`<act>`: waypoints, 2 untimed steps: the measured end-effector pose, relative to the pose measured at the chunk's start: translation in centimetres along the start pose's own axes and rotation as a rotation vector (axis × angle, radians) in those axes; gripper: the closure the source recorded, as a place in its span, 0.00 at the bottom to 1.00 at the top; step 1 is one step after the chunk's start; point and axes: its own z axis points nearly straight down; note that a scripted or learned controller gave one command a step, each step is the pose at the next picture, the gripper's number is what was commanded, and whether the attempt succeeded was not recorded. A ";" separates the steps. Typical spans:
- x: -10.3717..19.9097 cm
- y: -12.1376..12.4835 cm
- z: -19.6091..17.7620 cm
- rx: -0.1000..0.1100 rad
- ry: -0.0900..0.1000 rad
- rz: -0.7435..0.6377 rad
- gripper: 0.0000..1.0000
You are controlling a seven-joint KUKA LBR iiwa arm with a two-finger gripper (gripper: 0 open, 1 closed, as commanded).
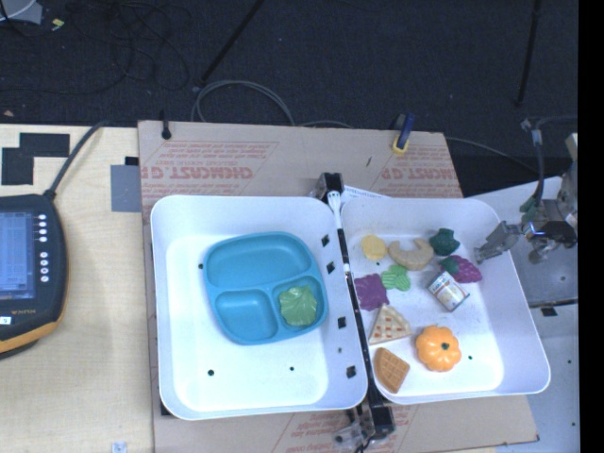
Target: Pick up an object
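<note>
Two bins [170, 253]; gripper [500, 239] hovers at right rim, jaw state indiscernible; approach step, next descend onto toy pumpkin [439, 347].

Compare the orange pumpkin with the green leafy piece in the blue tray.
The pumpkin is orange, round and plump; the green leafy piece is green, flatter and ruffled. The pumpkin sits on the right bin floor among other toy foods; the leafy piece lies alone in a compartment of the blue tray in the left bin. Both look like toy foods.

the arm [552, 220] is cut off at the right edge; the screen device [24, 267] is cut off at the left.
</note>
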 end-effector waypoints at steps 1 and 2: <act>2.2 -3.0 18.2 0.002 0.001 0.000 0.00; 3.1 7.7 17.5 -0.006 -0.001 -0.006 0.00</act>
